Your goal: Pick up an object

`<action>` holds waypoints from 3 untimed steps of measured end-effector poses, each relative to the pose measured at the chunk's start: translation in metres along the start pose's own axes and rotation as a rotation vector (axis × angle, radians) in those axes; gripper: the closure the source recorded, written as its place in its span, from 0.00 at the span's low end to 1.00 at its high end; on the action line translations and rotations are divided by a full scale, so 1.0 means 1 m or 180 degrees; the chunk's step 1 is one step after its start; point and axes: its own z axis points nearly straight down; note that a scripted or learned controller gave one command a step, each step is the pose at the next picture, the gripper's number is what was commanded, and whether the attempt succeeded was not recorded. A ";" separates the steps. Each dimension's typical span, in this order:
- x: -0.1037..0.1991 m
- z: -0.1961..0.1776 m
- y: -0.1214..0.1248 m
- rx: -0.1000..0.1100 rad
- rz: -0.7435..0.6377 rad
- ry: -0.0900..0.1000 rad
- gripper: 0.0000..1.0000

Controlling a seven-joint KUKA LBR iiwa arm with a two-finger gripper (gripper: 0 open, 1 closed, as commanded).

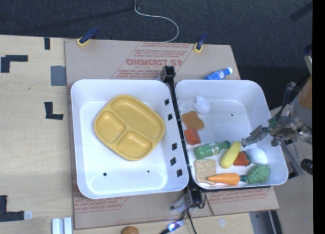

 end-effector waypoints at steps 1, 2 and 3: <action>0.000 -0.007 0.003 -0.0039 -0.0012 -0.0011 0.00; 0.001 0.038 0.008 -0.0029 -0.0016 -0.0008 0.00; 0.005 0.082 0.004 -0.0070 -0.0018 -0.0028 0.00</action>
